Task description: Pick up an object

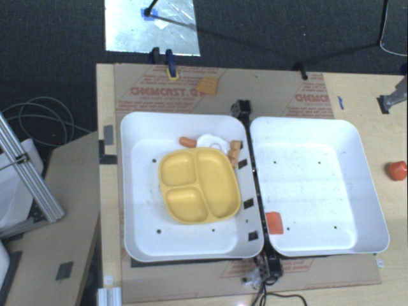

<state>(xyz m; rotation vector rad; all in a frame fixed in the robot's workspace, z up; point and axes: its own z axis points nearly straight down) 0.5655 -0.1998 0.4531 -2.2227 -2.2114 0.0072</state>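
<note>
Hand (394, 98): you see only a grey piece of it poking in at the frame's 3 o'clock edge, over the tabletop (357, 91) and clear of both bins. Open or closed, you cannot tell. It holds nothing that you can see.

Count, left bin (137, 190): four things.
- One yellow plate (199, 187) with three compartments, lying flat at the bin's centre. It is the biggest item.
- One small orange piece (188, 142) at the plate's 12 o'clock, just beside its rim.
- One white item (213, 143) at the plate's 1 o'clock, partly tucked behind the rim. You cannot make out its shape.
- One tan block (234, 151) at the plate's 2 o'clock, against the bin's right wall.

Count, right bin (357, 190): one thing.
- One red-orange block (274, 222) in the 7 o'clock corner, close to the wall shared with the left bin, well apart from everything else.

Outside the bins:
- One more red-orange piece (396, 169) on the tabletop at the right bin's 3 o'clock.
- One tan scrap (207, 85) on the printed cardboard (306, 97) at the left bin's 12 o'clock.
- One blue and yellow clamp (171, 65) at the tabletop's far edge.

In the way: the three small pieces crowd the plate's far rim. Black clips (248, 204) sit along the seam between the bins.
</note>
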